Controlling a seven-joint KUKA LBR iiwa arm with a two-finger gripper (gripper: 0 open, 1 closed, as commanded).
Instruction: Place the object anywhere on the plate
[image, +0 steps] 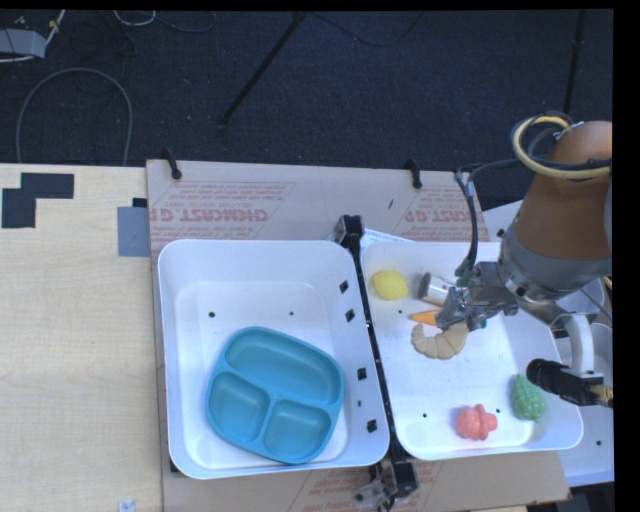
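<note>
Over the right bin (560, 435), the pincer (458, 310) hovers just above the croissant (440, 343); its grip state is unclear.

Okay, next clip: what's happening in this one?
The arm reaches in from the right with its gripper low over the right bin, right at a tan croissant and an orange piece. A yellow lemon, a pink toy and a green toy also lie in that bin. The blue plate sits in the left bin with nothing on it yet.
</note>
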